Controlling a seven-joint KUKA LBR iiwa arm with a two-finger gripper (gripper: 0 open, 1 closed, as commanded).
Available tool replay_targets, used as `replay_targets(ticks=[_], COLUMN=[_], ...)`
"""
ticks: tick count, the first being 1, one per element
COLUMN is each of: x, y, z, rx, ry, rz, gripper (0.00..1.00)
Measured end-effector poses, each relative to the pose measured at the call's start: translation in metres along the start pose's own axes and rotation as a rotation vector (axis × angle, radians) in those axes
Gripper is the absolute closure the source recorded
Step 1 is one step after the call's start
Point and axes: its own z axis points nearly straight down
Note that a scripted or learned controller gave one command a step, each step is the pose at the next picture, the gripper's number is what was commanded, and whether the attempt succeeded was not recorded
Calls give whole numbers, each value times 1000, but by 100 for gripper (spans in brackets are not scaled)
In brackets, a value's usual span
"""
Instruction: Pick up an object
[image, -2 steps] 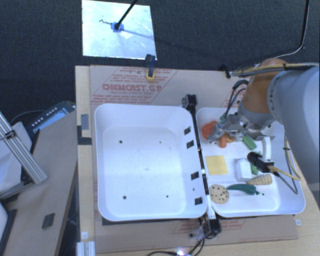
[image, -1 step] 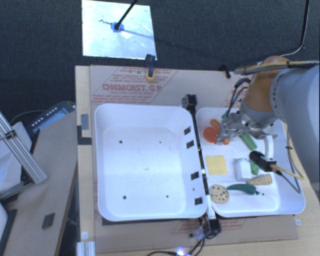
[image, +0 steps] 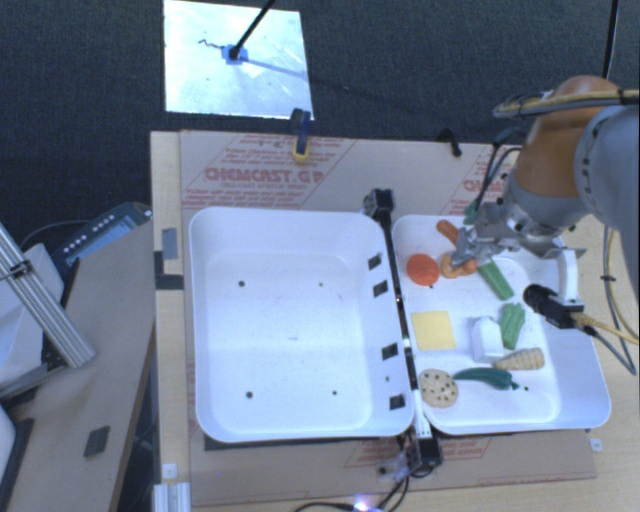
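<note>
- An orange carrot-like piece (image: 449, 232) lay near the far edge of the right bin (image: 575, 405), directly beside the robot's hand (image: 470, 248); it appeared the likeliest object for the pick.
- The hand hung low over that far corner, its metal tip just above a small orange-brown item (image: 460, 267) near the carrot piece; whether it was spread or pressed together could not be told, and nothing was seen pinched in it.
- A round orange-red tomato-like toy (image: 422, 269) sat just left of the hand, close to the wall between the bins.
- A green bean-like stick (image: 494, 279) lay slanted just right of the hand, with a second green piece (image: 512, 323) nearer the camera.
- Further toward the near edge were a yellow cheese square (image: 434, 329), a white block (image: 486, 339), a tan corn-like cone (image: 520, 359), a dark green pepper (image: 486, 377) and a speckled cookie (image: 437, 387).
- The left bin (image: 210, 235) stood beside it on the tabletop (image: 250, 165).
- Risk, as a judgement: the pieces around the hand were crowded, so a descent could nudge the carrot piece or the round toy aside and close on nothing, or catch two items at once.
- The nearby bin wall could also block one side of the hand, and a rounded toy could squirt free under pressure.
</note>
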Motion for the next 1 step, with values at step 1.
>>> replay_targets(ticks=[1], x=[92], y=[10], z=[-23], rx=[3], ry=[3], rz=[-8], gripper=[100])
